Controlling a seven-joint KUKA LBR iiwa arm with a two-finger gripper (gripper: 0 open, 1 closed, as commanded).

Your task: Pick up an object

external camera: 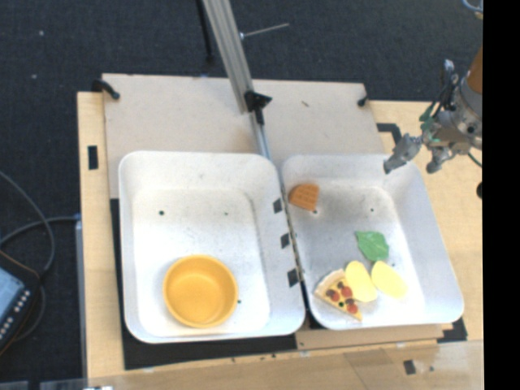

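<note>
Gripper [416, 154] sits at the right edge of the frame, over the upper right rim of the right bin [422, 197]. Its two fingers are spread wide with nothing between them. One grey finger [396, 155] points down-left over the bin's corner, the other is near the frame edge. An orange band shows above the wrist, at the far right.

The task names no single object. Candidates in the right bin:
- brown piece [305, 196]: small, rounded, tan-orange, upper left of the bin, just beside the divider between the bins. Well apart from the gripper.
- green piece [373, 244]: flat, leaf-like, centre right of the bin floor.
- two yellow pieces [388, 279]: smooth ovals, lower part of the bin, side by side and touching, just below the green piece.
- pizza slice [338, 295]: toy wedge, tan crust with red dots, lower left of the bin, touching the left yellow oval.

Left bin [138, 177]: yellow bowl [200, 290], round, upright, opening up, in the lower middle.

A metal rail [231, 47] runs from top centre down to the gap between the bins.
</note>
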